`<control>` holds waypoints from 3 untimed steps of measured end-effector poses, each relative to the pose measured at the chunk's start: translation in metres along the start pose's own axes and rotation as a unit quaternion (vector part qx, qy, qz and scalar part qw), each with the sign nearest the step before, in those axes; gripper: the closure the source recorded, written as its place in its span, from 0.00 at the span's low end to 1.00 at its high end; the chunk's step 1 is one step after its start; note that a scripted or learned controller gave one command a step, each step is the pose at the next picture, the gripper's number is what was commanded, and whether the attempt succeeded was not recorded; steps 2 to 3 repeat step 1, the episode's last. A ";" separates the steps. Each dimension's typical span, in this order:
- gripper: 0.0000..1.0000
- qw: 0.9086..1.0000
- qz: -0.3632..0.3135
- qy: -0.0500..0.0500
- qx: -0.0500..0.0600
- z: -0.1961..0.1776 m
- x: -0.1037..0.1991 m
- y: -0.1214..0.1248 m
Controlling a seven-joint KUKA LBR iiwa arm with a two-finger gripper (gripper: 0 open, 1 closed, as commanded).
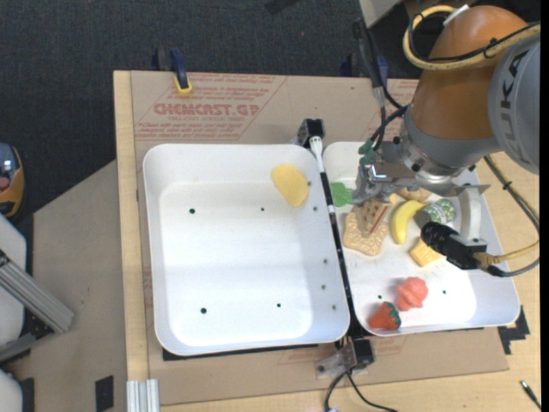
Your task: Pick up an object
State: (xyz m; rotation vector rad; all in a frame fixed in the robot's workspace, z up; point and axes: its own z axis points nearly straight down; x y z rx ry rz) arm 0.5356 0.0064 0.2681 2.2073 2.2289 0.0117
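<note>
The hand [375, 197] sits low in the right white plastic bin [480, 312], over a tan waffled cracker [365, 228]; its grip state I cannot tell. Just right of that cracker, a curved yellow banana [403, 220] crowds close, so closing may snag both or slip off.

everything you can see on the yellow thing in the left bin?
The yellow thing is a smooth, rounded, lemon-like lump, plain yellow with no markings, matte and plastic-looking. It lies on the floor of the left bin, in the far right corner near the divider between the two bins, its long axis tilted slightly. It looks whole. Nothing else touches it: the tool is over the right bin, apart from it, among the other items there.
</note>
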 end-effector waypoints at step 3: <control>1.00 1.000 0.001 0.000 0.002 -0.004 0.059 0.027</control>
